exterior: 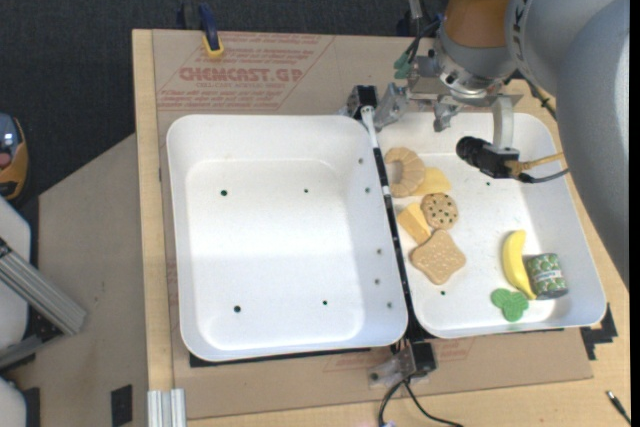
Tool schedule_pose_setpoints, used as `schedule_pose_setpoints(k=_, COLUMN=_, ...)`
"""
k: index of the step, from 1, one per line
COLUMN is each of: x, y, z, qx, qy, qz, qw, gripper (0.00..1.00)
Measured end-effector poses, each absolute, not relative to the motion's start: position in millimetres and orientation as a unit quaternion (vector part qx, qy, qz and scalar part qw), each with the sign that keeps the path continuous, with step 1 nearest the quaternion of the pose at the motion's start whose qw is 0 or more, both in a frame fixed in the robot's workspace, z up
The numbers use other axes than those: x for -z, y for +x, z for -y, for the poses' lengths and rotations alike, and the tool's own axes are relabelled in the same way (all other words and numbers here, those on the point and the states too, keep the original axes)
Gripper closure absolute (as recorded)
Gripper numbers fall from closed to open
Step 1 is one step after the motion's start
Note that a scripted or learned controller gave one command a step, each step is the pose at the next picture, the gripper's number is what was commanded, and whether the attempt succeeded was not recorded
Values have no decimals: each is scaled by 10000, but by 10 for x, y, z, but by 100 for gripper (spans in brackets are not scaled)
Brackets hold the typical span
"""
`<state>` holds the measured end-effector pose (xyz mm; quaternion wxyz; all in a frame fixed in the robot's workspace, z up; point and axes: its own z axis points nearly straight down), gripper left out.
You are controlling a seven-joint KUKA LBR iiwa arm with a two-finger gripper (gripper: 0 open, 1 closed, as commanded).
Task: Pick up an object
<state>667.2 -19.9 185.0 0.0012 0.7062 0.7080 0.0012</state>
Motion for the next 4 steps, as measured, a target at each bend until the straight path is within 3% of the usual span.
schedule_pose_setpoints(k=4, x=-1851, y=6668, z=209, qx=-6, qy=7066, qz=-7076, qw=12, gripper=0)
